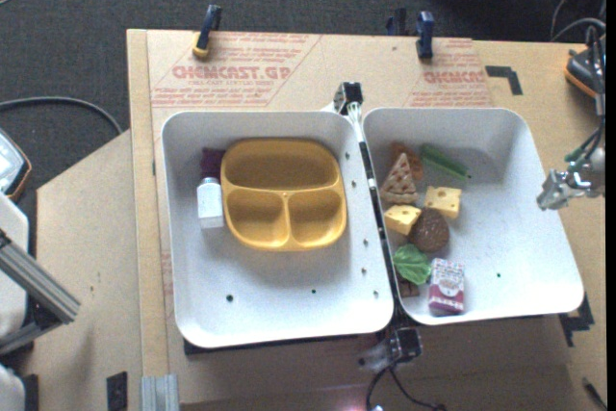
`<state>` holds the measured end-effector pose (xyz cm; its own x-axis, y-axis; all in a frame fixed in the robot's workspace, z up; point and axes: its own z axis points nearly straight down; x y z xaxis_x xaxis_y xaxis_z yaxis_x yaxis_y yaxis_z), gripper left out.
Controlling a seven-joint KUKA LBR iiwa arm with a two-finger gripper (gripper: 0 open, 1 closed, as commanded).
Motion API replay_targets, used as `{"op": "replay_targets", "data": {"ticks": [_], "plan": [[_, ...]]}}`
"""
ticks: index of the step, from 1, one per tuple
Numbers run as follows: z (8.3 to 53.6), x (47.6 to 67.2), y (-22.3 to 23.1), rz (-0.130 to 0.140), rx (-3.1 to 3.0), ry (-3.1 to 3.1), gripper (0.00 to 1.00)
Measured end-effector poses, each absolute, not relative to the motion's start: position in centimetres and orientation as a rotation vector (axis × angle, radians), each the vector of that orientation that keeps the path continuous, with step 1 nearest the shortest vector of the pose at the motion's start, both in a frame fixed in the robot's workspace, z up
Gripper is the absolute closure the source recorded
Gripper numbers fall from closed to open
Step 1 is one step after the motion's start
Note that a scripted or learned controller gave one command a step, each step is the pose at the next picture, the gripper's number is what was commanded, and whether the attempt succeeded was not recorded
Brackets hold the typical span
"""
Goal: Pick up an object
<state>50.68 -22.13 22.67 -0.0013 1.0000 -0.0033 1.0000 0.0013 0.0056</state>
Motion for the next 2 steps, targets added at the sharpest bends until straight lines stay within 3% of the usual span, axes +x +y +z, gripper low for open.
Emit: {"op": "replay_targets", "data": {"ticks": [2], "plan": [[22.5, 52.0, -10.5, 0.001, 2.217, 2.231, 1.00]]}}
